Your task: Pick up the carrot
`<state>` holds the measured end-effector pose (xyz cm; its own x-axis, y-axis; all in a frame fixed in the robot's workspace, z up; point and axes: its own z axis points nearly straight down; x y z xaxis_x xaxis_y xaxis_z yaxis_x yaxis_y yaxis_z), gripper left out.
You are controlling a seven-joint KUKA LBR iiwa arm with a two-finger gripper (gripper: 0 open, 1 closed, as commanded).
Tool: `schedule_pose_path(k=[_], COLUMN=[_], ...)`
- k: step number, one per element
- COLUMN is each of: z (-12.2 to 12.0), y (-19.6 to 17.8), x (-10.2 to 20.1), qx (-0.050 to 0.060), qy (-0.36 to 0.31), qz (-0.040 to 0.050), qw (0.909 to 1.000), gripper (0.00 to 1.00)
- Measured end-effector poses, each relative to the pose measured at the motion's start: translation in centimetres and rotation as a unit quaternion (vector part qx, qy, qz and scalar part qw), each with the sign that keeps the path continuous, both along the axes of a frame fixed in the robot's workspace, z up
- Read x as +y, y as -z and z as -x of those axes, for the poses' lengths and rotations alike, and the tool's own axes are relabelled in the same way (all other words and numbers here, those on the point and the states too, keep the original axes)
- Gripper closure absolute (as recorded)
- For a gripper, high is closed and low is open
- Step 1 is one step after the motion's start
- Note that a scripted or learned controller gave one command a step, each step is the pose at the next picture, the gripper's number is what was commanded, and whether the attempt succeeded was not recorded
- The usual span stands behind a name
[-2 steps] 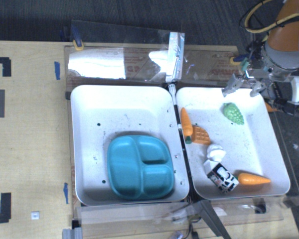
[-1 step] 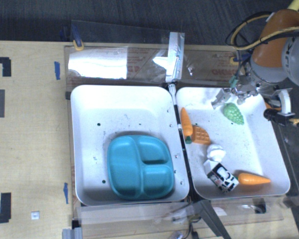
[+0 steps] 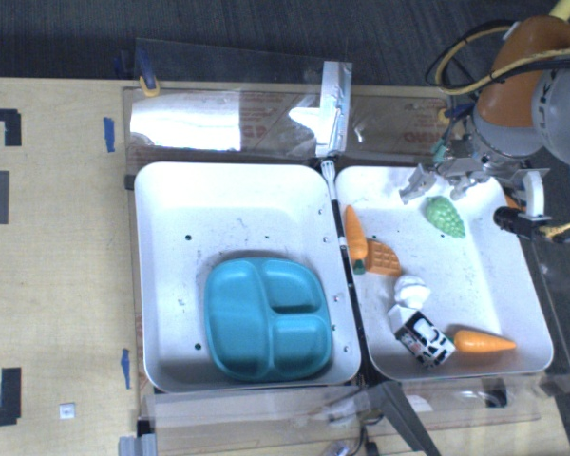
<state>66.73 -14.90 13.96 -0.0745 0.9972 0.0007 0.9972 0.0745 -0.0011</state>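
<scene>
Carrots lie in the right bin (image 3: 513,283): one (image 3: 484,342) at its near right corner, another (image 3: 355,234) against its left wall. Gripper (image 3: 440,184) hovers with fingers apparently spread, holding nothing, just above a green bunch (image 3: 446,217), perhaps grapes.

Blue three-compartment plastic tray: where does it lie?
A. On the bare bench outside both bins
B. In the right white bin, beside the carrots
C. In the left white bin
C: the blue three-compartment plastic tray rests on the floor of the left white bin, across the divider from the carrots.
</scene>
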Motion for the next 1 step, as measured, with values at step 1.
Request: schedule_pose_path(k=[1], z=[6.54], y=[5.28], x=[2.38], qx=[-0.003], qy=[-0.011], qz=[0.0008], qw=[0.9999], gripper=[0.0])
